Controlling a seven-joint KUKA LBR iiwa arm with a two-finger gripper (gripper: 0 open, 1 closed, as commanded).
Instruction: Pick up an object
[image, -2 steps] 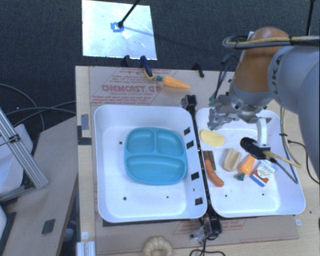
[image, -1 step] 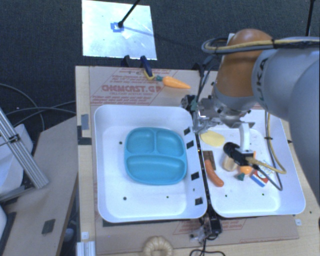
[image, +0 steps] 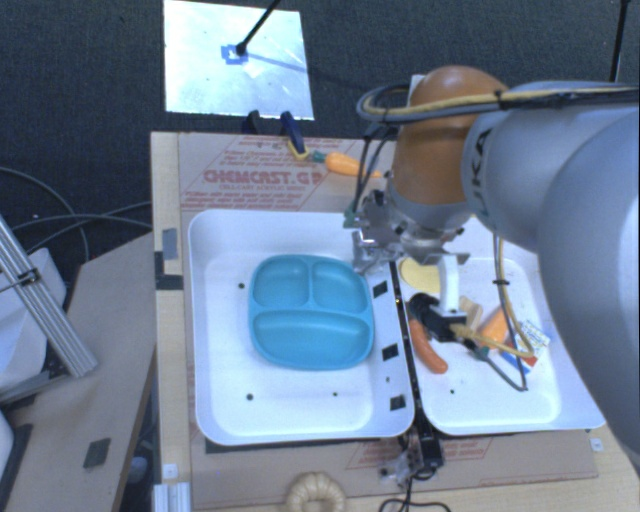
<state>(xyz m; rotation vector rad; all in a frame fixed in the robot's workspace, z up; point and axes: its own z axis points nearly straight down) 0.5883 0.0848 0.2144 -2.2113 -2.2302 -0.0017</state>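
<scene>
A heap of small objects, among them an orange carrot-like piece, lies in the right bin, just right of the blue divided plate in the left bin. The gripper hangs over the plate's upper right corner; its opening and any hold cannot be told.

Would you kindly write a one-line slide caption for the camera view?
KUKA arm's gripper hovers near the divide between two white bins: blue divided plate in the left bin, small cluttered items in the right bin.

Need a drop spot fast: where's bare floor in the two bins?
Left bin: bare strips around the blue divided plate, widest along its near edge. Right bin: bare near edge; its middle is crowded with an orange carrot and small clutter.
</scene>
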